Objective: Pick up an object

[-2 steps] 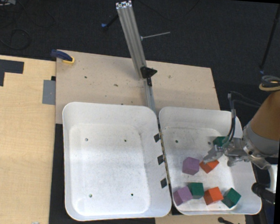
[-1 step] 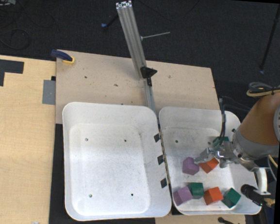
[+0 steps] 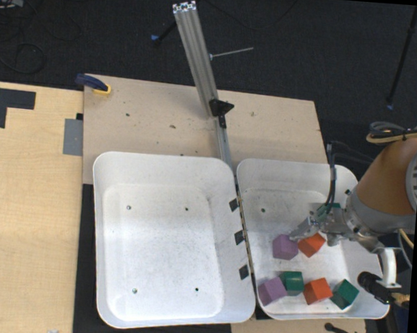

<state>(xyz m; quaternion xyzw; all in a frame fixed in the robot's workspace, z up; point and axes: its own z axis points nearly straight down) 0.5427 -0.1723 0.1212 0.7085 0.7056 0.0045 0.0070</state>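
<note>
My gripper [image 3: 317, 230] reaches into the right bin [image 3: 265, 182] from the right, low over its middle. An orange block [image 3: 312, 245] lies directly under its tip, touching or nearly touching it, and I cannot make out whether it is gripped. A purple block [image 3: 284, 247] sits just left of the orange one. Along the bin's front edge lie a second purple block [image 3: 272, 289], a green block [image 3: 293, 281], another orange block [image 3: 318, 290] and a second green block [image 3: 344, 294].
The left bin [image 3: 120, 176] stands beside the right one, with black clips [image 3: 238, 237] along the shared wall. A slanted aluminium rail [image 3: 200, 60] rises behind the bins. The arm's grey and orange body [image 3: 388, 185] overhangs the right bin's right side.
</note>
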